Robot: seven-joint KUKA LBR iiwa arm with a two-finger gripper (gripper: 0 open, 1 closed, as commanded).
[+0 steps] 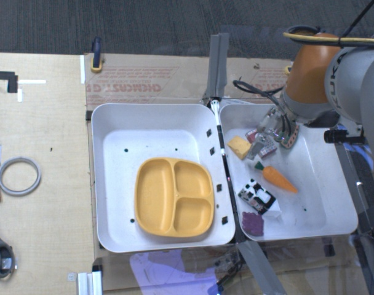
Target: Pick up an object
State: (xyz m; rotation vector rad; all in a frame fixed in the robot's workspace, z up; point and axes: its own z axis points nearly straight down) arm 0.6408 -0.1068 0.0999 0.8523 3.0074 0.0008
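Note:
My gripper hangs low in the back part of the right bin, under the arm's orange band. A pale yellow block lies just to its left, very close or touching. An orange carrot rests a little in front of the gripper, to its right. Further forward lie a black-and-white toy and a purple piece. I see nothing lifted off the bin floor.
The left bin holds a yellow divided plate. A grey divider post stands behind the wall between the bins. On the bench at the left lie a grey ring and scissors.

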